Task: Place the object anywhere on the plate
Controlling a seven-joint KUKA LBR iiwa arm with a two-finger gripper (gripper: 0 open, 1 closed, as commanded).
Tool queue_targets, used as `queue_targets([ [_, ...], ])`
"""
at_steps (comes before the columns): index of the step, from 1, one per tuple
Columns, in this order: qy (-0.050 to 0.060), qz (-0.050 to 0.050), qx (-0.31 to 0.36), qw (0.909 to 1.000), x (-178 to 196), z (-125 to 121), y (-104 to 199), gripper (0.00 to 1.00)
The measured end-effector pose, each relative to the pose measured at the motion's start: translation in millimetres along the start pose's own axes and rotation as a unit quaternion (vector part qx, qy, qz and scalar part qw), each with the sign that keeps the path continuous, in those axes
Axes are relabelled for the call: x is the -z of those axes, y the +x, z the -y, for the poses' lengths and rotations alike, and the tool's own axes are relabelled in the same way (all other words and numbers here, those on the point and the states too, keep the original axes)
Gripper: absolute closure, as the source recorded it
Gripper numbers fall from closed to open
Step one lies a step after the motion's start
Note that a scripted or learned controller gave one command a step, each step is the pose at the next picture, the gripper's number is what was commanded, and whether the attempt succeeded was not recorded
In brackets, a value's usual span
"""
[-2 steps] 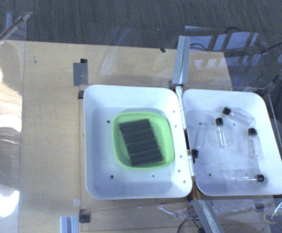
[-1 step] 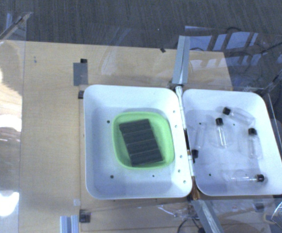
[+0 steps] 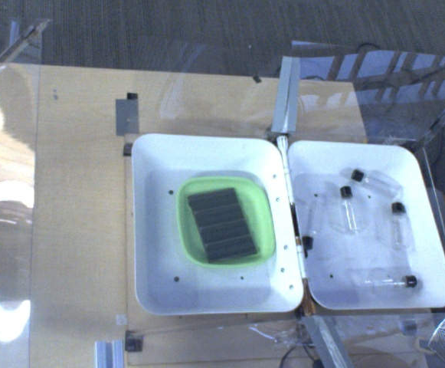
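Observation:
A light green plate (image 3: 188,236) sits in the middle of the left white bin (image 3: 149,205). A dark grey ribbed rectangular block (image 3: 222,225) lies flat on the plate, turned slightly off square. In the right white bin (image 3: 429,228) lie several clear plastic vials with black caps: one near the top (image 3: 369,179), one upright-looking near the centre (image 3: 349,211), one at the right (image 3: 399,225) and one along the bottom (image 3: 391,282).
A grey metal bar (image 3: 286,98) runs back from the seam between the two bins. A small dark bracket (image 3: 127,115) sits on the wooden bench behind the left bin. Clear panels cover the bench at left and right.

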State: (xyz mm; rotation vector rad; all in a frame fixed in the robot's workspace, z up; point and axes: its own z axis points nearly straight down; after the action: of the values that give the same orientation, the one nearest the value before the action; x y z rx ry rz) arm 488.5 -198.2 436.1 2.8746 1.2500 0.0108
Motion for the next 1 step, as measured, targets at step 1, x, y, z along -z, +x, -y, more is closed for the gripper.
queue_targets([
  [1, 0.000, -0.001, -0.060, 0.9982, 0.0, -0.1, -0.1, 0.00],
])
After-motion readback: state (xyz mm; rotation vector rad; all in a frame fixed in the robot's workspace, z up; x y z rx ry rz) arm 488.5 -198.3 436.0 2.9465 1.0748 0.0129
